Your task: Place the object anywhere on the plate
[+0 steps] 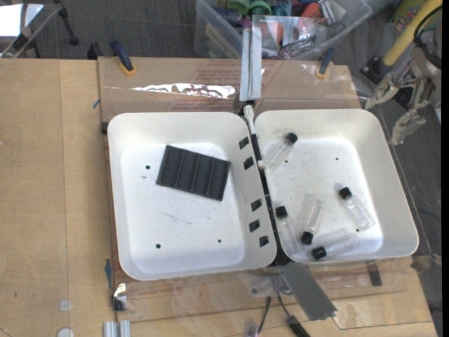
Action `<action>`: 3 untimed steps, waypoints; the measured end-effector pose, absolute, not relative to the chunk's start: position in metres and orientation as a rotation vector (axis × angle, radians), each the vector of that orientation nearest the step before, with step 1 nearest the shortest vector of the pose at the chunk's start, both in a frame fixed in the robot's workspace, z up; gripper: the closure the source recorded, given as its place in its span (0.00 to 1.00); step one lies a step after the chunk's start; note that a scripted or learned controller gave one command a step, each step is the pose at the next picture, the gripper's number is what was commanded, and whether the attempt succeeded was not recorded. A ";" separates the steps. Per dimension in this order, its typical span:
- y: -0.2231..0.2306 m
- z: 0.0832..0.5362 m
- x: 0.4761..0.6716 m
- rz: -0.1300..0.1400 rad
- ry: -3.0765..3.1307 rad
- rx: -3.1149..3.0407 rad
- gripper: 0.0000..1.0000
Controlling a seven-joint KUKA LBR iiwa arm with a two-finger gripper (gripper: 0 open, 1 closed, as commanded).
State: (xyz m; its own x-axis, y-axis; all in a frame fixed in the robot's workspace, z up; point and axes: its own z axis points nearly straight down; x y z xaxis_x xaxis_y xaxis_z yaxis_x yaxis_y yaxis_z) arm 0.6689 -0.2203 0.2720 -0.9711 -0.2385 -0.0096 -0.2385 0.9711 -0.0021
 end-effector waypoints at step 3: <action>-0.221 0.335 0.669 -0.003 2.919 -1.136 0.00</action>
State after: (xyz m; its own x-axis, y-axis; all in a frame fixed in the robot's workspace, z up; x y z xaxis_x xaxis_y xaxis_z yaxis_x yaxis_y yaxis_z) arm 0.6685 -0.2206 0.3348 -0.7369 -0.6760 -0.0084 -0.6760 0.7369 -0.0053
